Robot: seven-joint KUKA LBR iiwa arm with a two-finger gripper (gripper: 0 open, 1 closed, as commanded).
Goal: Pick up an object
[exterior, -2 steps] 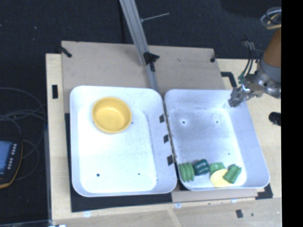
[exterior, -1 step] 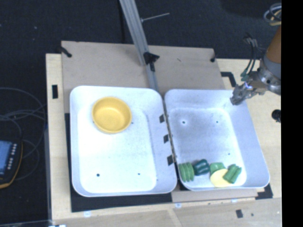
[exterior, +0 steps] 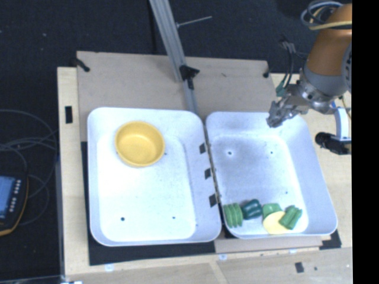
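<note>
A yellow bowl (exterior: 140, 144) sits in the upper left part of the left bin (exterior: 148, 218). Along the near edge of the right bin (exterior: 260, 158) lies a cluster of small pieces: a ribbed green piece (exterior: 233, 213), a dark green piece (exterior: 251, 208), a pale yellow disc (exterior: 273, 222) and a green piece (exterior: 291, 217) resting on it. My gripper (exterior: 276, 119) hangs over the far right corner of the right bin, well apart from the cluster, with nothing visible between its fingers.
A grey metal rail (exterior: 172, 40) slants down from the top to the gap between the bins. Black clips (exterior: 208, 173) line the seam between the two bins. A handheld pendant (exterior: 9, 203) lies off the bench at the far left.
</note>
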